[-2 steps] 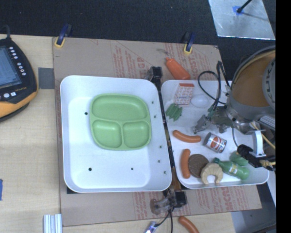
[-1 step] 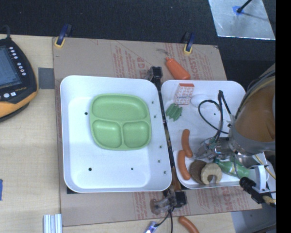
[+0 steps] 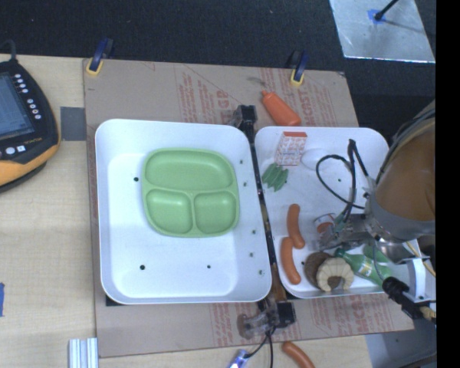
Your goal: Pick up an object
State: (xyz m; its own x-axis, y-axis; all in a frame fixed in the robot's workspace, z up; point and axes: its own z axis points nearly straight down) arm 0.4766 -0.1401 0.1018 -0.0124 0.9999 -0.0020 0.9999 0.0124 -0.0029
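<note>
The arm's wrist hangs over the near right part of the right bin (image 3: pixel 372 140), and the gripper (image 3: pixel 351 245) sits low among the clutter there; whether the jaws are spread or pressed together cannot be told, as the wrist covers them. Candidate objects lie in this bin: two sausages (image 3: pixel 293 240) just left of the gripper, a round brown-and-cream piece (image 3: pixel 331 273) below it, a green bottle-like item (image 3: pixel 366 264) beside that, a small printed box (image 3: pixel 290 149) and a green leaf piece (image 3: pixel 275 177) toward the far left corner. These look like light, rigid plastic toy foods, probably smooth and prone to slip. The sausages appear best taken across their narrow middle. The bin floor is slick and shallow-walled; room around the gripper is tight, with a loose black cable (image 3: pixel 339 176) close by.
</note>
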